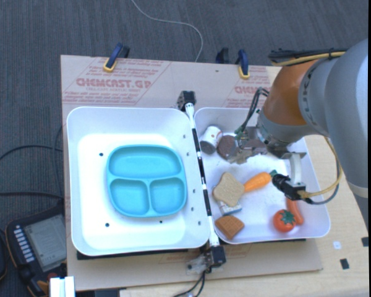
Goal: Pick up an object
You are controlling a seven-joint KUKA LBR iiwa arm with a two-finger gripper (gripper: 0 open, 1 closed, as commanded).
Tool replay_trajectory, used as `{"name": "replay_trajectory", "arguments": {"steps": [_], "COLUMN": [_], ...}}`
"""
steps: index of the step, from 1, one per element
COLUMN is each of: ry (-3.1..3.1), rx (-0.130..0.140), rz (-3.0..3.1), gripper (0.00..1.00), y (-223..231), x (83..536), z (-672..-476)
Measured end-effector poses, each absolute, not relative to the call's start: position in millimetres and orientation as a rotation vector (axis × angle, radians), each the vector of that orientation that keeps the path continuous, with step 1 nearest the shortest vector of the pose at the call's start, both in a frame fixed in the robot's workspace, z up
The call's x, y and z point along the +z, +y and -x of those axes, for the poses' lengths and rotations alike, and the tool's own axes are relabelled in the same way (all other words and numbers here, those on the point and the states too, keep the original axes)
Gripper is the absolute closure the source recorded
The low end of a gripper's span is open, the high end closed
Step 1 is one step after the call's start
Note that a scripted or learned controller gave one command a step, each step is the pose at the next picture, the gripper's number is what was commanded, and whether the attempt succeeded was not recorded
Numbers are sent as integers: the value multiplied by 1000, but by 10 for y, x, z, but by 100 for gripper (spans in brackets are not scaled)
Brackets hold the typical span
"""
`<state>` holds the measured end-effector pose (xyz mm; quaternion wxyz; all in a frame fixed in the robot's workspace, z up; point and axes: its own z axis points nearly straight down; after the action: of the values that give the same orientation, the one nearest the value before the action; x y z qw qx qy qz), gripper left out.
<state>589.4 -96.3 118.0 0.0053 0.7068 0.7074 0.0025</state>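
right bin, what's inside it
The right bin holds a bread slice, a waffle piece, a carrot, a tomato and a small cup. The arm covers the bin's far corner.

Both white bins are showing smooth, glossy plastic. The blue divided tray in the left bin is looking like matt plastic. The board under the bins is appearing as printed tan cardboard or wood. The toast slice is looking rough; the tomato and carrot are gleaming like smooth plastic.
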Motion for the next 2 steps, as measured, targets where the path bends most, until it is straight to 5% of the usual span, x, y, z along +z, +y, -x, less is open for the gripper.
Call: {"name": "replay_trajectory", "arguments": {"steps": [1,2], "ry": [2215,2216], "rx": [8,7], "rz": [-2213,-2213], "gripper": [0,100], "y": [-963,-963], "x": [1179,1275], "z": [-5893,-5895]}}
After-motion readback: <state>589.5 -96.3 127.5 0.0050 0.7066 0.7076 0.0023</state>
